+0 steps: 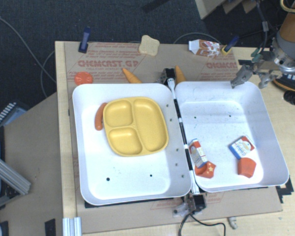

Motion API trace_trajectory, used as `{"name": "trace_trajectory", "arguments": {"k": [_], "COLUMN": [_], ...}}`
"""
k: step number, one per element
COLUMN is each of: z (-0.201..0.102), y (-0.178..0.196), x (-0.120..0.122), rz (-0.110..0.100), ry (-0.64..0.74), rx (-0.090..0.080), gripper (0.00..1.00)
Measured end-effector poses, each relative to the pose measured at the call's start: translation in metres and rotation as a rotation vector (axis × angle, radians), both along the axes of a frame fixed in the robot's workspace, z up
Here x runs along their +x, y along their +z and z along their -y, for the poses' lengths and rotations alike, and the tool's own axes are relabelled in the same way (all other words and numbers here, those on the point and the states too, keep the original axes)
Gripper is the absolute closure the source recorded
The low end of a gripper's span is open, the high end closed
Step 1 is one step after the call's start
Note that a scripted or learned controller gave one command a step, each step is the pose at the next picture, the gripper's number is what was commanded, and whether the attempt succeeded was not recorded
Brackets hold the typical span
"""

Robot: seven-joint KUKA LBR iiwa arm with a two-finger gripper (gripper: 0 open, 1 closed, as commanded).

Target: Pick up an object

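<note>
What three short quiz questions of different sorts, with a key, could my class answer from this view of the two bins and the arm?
1. True or false: the yellow divided plate lies in the right bin.
2. Which thing touches the plate's left edge? A) a bread slice B) a hot dog C) a carton
3. Fill in: the gripper hangs over the right bin's far ____ corner.

Key
1. False: it lies in the left bin.
2. B: the hot dog lies along that edge; the bread slice rests on the bench beyond the bins.
3. Right, away from the blue and white carton, the red block and the small packet near that bin's front.
</note>
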State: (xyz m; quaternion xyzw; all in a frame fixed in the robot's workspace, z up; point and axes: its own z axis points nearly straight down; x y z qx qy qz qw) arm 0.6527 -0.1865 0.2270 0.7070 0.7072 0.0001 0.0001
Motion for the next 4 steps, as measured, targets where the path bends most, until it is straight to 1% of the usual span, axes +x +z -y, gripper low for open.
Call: {"name": "trace_trajectory", "arguments": {"k": [1,2,3,4], "z": [-0.081,-0.034,0.002,0.023], "y": [-0.074,-0.109,-0.04,-0.075], "x": [-0.069,-0.09,-0.106,-0.135], "rz": [-0.003,-0.003,0.002,-0.002], "ry": [0.001,-0.002,-0.001,-0.001], "rx": [0.002,0.0,-0.002,0.0], "gripper": [0.0,0.0,0.0,0.0]}}
